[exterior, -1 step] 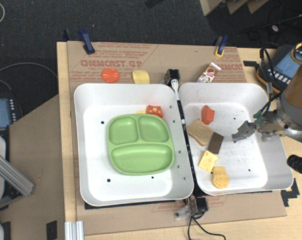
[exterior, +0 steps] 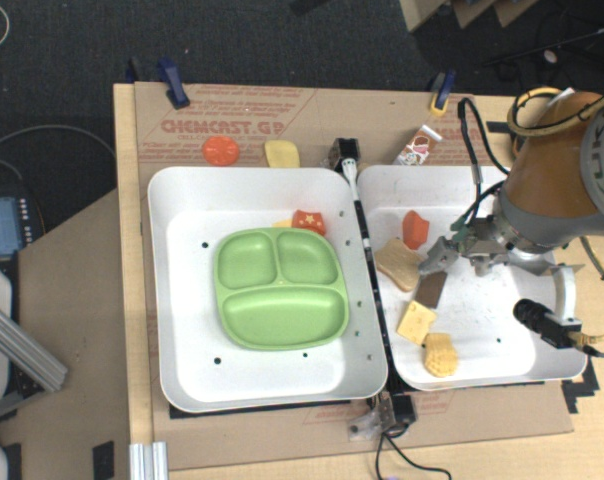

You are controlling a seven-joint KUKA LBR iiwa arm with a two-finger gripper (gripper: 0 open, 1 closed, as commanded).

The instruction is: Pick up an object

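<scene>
1. The gripper [exterior: 440, 265] hangs low over the right bin [exterior: 542, 363], toward its left wall, with the arm's orange band [exterior: 547, 183] above the bin's right half.
2. Whether the claw is wide or narrow I cannot tell; a dark brown piece [exterior: 431, 290] sits directly below its tip, and nothing visibly sits between the claw's tips.
3. Candidates lie close by in that bin: a tan bread-like slice [exterior: 394, 264] against the left wall, a red-orange piece [exterior: 415, 230] nearer the far edge, a yellow cheese wedge [exterior: 416, 322] and a yellow ridged piece [exterior: 441, 355] toward the near-left corner.
4. The left bin [exterior: 182, 348] carries a green divided plate [exterior: 280, 288] at its centre, with a small red toy [exterior: 309, 221] at the plate's far edge.
5. The step looks like the approach or descent onto a target, probably the brown piece.
6. Next it needs to close squarely on that piece without nudging the bread slice, then lift straight.
</scene>
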